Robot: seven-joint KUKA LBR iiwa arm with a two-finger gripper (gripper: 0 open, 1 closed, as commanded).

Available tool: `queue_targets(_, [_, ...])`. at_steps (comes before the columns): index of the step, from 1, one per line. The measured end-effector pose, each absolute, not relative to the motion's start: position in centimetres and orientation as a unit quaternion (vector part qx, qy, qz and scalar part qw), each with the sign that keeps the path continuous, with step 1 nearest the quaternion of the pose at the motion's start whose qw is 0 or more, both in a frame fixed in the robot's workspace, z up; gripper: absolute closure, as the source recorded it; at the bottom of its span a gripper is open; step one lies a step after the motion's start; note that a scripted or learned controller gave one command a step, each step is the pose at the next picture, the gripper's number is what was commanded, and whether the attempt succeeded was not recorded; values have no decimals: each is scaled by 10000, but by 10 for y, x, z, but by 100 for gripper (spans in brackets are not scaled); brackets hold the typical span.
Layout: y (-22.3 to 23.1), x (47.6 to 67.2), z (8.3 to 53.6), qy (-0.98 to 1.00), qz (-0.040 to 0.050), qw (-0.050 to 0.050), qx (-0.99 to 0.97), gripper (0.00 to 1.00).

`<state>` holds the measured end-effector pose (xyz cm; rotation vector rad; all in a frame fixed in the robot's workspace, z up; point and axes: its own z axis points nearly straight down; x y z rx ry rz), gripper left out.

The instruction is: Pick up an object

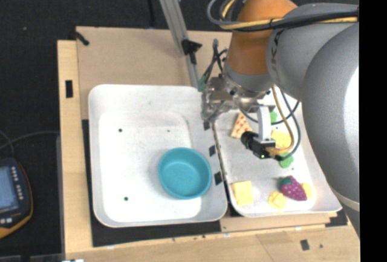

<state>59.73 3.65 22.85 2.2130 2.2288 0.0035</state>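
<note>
My gripper [210, 113] hangs under the orange wrist band, over the inner edge of the right bin [326, 197], close to the divider between the two bins. Just right of it lies an orange checkered piece [240, 126]. A yellow and green toy [282, 144] lies further right, partly behind a black and white part of the arm. Toward the bin's front sit a pale yellow block [243, 192], a purple grape bunch [292, 187] and a small yellow piece [277, 199]. A blue bowl [183, 173] rests in the left bin [115, 134].
A slanted metal pole [172, 13] rises behind the bins, with its foot near the gripper. The grey arm covers the right bin's far right part. A handheld pendant [11, 191] lies off the bench at the left.
</note>
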Motion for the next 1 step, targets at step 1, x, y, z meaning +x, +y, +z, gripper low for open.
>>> queue_targets(1, [75,635,239,7094,19,9,7048,100])
